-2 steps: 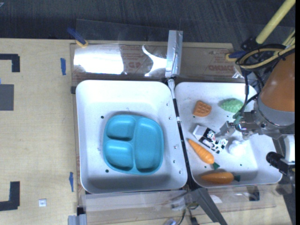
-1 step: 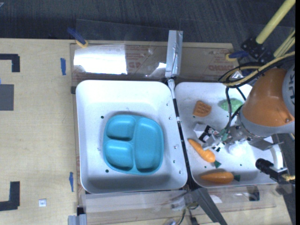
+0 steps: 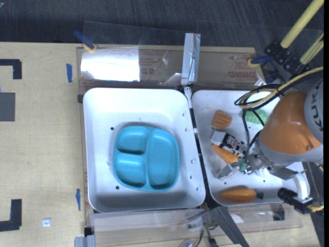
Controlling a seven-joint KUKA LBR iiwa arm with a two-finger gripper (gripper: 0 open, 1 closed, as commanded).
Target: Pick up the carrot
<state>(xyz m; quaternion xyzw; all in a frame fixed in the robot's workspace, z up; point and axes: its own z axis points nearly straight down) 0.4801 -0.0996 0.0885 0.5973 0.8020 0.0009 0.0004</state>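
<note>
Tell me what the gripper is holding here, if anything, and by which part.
Cannot be told. The gripper is down in the right bin at one end of an orange piece; a hold on it is not clear.

**Even overhead light, glare on the plastic**

Lighting is bright and diffuse from above. The white left bin (image 3: 97, 138) reads clean, with soft shadow under the blue tray (image 3: 146, 157). A strong white glare streaks the clear sheet (image 3: 110, 66) along the bin's far edge. Overall focus is slightly soft; the arm (image 3: 290, 127) looks blurred.
</note>
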